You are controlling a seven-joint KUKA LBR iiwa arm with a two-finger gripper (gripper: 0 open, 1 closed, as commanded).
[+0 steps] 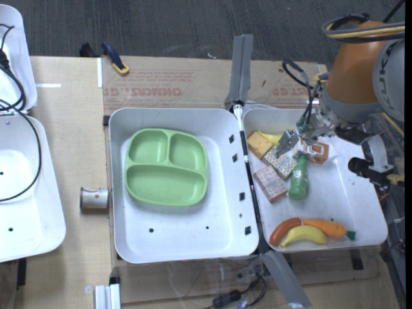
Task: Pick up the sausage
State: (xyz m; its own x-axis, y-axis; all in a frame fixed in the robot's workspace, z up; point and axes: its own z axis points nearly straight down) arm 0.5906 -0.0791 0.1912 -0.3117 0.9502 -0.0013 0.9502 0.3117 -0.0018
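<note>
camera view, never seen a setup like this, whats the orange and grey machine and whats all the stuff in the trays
You are looking down at a slant from one fixed camera above a bench. The grey and orange machine is a robot arm reaching in from the right. At its tip is a two-finger claw, hanging over the right bin. I cannot tell whether the claw is open or shut, and I see nothing held in it.

Two shallow white bins sit side by side. The left bin holds a green divided plate. The right bin holds toy food: a green bottle, a yellow cheese wedge, two patterned blocks, and near the front edge a reddish sausage, a banana and a carrot lying close together.

The arm is meant to pick up the sausage, which lies in the bin, not yet lifted.
</note>
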